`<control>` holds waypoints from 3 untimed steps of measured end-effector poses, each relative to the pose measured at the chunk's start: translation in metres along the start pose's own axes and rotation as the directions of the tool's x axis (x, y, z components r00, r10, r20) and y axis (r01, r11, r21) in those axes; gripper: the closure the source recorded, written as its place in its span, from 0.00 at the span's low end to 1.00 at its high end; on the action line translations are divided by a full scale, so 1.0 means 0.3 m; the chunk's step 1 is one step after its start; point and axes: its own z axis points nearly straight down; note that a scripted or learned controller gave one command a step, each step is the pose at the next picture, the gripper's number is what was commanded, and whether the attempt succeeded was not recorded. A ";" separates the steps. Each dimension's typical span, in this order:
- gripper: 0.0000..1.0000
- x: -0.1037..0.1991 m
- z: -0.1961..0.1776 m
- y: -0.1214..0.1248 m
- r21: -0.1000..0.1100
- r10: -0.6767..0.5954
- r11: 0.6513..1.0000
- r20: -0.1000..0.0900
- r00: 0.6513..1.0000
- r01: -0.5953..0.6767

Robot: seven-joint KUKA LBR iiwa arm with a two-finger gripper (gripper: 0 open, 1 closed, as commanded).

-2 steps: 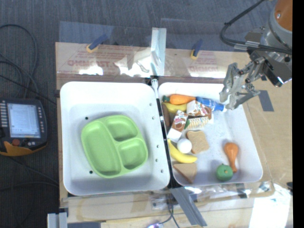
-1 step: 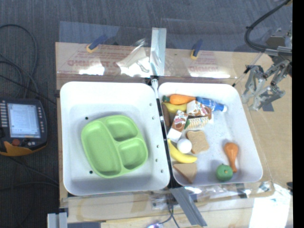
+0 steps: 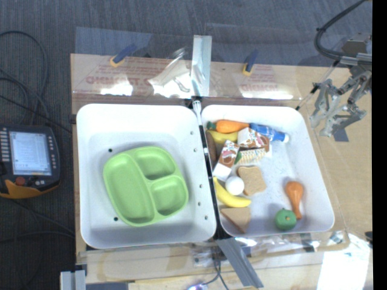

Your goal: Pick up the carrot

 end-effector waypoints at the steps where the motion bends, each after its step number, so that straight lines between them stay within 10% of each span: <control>1: 1.00 -0.004 -0.035 -0.003 0.004 0.002 1.000 0.004 1.000 -0.002; 3: 1.00 -0.013 -0.104 -0.009 0.011 0.005 1.000 0.014 1.000 -0.005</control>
